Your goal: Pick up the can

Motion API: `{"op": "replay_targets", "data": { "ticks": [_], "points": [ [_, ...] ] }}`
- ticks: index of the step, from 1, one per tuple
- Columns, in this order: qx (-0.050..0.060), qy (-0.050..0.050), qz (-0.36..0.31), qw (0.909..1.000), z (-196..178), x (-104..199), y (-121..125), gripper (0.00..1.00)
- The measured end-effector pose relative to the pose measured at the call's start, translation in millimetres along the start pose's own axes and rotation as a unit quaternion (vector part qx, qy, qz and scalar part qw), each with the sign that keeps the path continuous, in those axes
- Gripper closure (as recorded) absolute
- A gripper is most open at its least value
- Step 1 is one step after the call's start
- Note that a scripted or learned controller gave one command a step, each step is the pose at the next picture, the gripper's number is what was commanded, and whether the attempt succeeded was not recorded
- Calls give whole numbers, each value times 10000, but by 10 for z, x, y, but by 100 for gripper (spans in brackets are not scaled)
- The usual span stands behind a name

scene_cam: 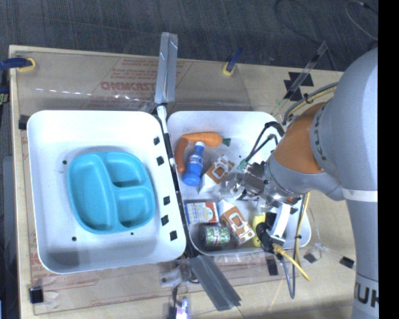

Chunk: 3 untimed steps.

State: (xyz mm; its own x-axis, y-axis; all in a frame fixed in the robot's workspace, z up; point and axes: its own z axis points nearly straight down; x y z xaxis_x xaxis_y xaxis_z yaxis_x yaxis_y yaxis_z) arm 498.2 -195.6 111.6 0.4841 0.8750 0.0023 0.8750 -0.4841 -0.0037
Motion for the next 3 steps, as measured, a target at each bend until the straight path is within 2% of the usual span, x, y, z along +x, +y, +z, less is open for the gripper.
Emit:
{"op": "replay_targets", "data": {
  "ticks": [1,2,3],
  "points": [
    [6,-12,899,9959,-1546,442,567,0],
    [20,-18,696,9976,-98,647,734,0],
    [17,-16,698,9976,-103,645,737,0]
  ]
}}
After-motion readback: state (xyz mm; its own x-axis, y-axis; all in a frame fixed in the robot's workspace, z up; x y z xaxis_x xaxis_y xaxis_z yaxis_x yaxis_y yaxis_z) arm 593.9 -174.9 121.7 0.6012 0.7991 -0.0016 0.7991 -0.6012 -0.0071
